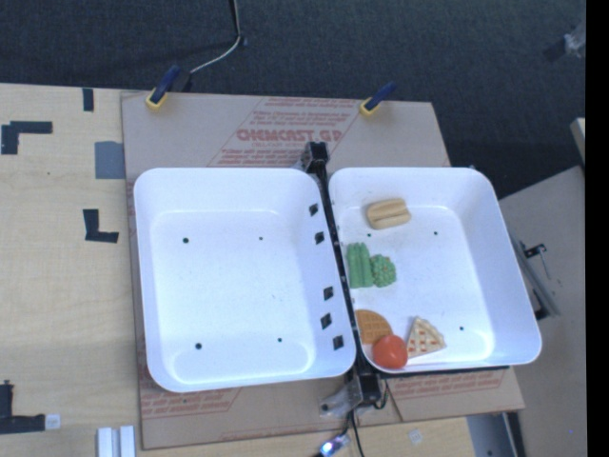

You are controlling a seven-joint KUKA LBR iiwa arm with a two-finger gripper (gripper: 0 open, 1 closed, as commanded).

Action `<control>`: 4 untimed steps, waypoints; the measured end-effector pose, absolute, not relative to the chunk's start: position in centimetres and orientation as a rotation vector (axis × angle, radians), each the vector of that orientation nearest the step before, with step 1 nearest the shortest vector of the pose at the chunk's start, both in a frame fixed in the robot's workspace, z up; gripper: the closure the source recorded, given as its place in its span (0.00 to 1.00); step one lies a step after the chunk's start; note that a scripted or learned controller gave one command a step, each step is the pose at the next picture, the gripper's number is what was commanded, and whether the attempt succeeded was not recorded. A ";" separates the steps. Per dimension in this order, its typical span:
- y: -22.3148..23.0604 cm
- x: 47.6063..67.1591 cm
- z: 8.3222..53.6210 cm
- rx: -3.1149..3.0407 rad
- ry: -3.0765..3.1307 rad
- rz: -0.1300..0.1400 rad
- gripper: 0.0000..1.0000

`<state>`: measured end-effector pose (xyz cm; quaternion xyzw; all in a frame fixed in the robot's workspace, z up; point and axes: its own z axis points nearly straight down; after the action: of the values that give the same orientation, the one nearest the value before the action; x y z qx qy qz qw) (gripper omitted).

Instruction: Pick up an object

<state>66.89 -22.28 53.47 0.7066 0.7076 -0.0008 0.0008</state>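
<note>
So all the pickable stuff sits in the right bin (pixel 476 208), bunched toward its left side, close to the divider where the two bins meet. Whether the gripper is apart or together I honestly can't tell from this shot. At the far end of the right bin there's a little tan bun (pixel 387 213), rounded and kinda hot-dog-roll shaped, lying on its own. Nearer, right up against the left wall, is a bumpy green piece (pixel 369 268) that looks like toy veg, well apart from the bun. Then down in the near-left corner there's a cluster: a round orange waffle-textured disc (pixel 369 324), a glossy red tomato (pixel 388 352) touching the disc's near edge, and a triangular slice (pixel 425 337) with a tan crust just right of the tomato. They all look like plastic play food. The left bin (pixel 228 279) is the same shallow white tray with rounded corners and a smooth floor with a few tiny dark dots. Small black clips (pixel 329 293) run along the shared rim. Both bins rest on a brown cardboard sheet (pixel 285 131) with red printing, pinned at its far edge by two yellow-and-blue clamps (pixel 162 89), on a light wood bench (pixel 57 284) with black tape marks.
</note>
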 end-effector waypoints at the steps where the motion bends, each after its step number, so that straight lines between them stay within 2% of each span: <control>1: -22.3 66.9 53.5 2.219 2.222 -0.002 1.00; 4: -22.3 66.9 53.4 2.219 2.222 -0.003 1.00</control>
<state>66.88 -22.28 53.36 0.7067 0.7075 -0.0009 0.0005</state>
